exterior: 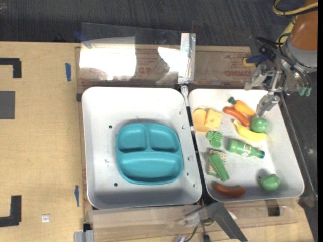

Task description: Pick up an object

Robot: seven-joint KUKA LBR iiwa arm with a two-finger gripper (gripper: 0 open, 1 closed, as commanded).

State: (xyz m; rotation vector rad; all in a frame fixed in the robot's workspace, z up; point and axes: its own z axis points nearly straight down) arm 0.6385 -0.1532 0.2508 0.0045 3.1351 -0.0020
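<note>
A teal divided plate lies in the white bin at the frame's centre-left. Above both bins, a clear plastic sheet stands across the upper middle. The tan tabletop at left carries black corner marks and blue tape bits.

The left bin holds a teal divided plate at its centre. The right bin holds toy food: cheese at 10 o'clock, a carrot at 12 o'clock, a banana, a green bottle and a green ball at 5 o'clock. The gripper sits at the bin's 1 o'clock edge, just above a green apple.
</note>
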